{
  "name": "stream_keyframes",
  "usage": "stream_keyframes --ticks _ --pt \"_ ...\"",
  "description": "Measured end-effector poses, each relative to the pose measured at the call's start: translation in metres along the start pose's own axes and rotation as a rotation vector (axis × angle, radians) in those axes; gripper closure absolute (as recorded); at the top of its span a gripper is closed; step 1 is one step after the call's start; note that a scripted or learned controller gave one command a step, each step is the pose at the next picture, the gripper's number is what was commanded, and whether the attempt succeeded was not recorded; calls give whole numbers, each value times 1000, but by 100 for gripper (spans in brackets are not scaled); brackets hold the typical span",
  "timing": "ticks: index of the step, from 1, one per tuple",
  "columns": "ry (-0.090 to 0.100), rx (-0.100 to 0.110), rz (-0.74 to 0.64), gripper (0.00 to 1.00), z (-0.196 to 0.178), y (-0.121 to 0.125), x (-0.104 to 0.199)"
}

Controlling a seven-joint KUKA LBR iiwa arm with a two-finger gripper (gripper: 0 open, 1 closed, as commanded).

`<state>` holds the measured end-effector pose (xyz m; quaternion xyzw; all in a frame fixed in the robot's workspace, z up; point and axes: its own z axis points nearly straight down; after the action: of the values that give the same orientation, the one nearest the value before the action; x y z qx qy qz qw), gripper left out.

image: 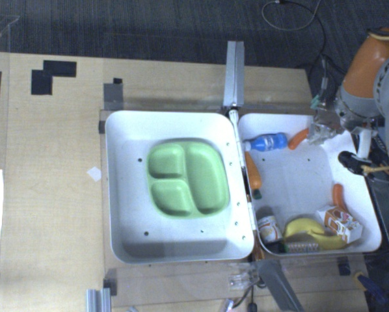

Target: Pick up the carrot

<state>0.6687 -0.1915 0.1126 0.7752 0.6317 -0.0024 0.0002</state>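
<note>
The carrot (252,171) is a long orange piece with a dark green end. It lies along the left wall of the right bin (292,181), pointing toward the front. My gripper (321,131) hangs over the bin's back right corner, well to the right of the carrot and apart from it. A short orange piece (298,138) lies just left of the gripper, beside a blue bottle (267,142). I cannot tell whether the gripper touches that piece.
The right bin also holds a banana (309,230), a small can (267,227), a juice carton (342,222), a dark brush (304,246) and an orange-red sausage-like piece (338,194). A green divided plate (187,177) sits in the left bin (123,187).
</note>
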Motion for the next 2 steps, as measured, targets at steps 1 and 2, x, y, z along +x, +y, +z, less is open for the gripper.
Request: stream_keyframes --ticks 1,2 --pt "-4 8 3 0 3 -3 -3" --pt "-2 -2 -2 100 -11 0 -1"
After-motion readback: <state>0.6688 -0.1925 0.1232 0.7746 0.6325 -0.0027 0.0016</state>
